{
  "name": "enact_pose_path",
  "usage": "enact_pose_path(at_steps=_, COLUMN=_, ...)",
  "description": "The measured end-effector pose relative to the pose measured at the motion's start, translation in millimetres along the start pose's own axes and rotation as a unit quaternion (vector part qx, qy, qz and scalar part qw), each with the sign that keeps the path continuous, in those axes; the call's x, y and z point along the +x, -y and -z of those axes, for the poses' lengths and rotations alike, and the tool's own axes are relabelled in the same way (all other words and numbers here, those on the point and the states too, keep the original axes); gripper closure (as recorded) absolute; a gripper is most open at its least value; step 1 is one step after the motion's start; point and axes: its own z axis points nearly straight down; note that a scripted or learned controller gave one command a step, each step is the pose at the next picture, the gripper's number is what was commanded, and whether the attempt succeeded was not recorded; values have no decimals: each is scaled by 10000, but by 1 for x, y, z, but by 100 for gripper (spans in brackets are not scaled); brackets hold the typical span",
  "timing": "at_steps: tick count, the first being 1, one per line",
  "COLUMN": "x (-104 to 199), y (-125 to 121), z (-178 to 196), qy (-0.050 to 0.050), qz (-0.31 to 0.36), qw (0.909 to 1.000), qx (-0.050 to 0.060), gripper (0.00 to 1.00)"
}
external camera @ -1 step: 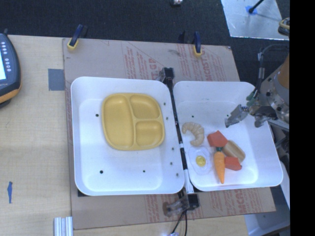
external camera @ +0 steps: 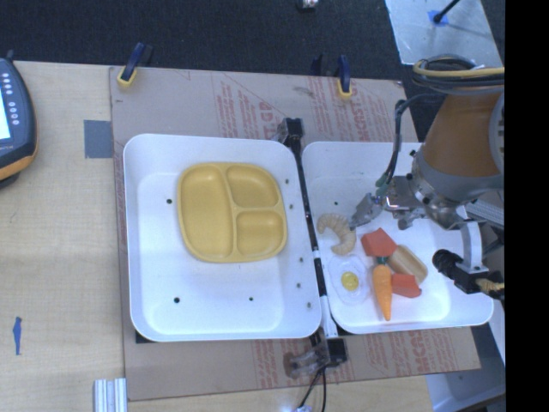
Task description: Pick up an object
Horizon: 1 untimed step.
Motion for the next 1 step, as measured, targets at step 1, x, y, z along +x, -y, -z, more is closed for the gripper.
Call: enact_pose_path(at_steps=1, x=-23, y=-5, z=-90, qy=10, qz=-28, qw=10000, qx=-15, gripper=0)
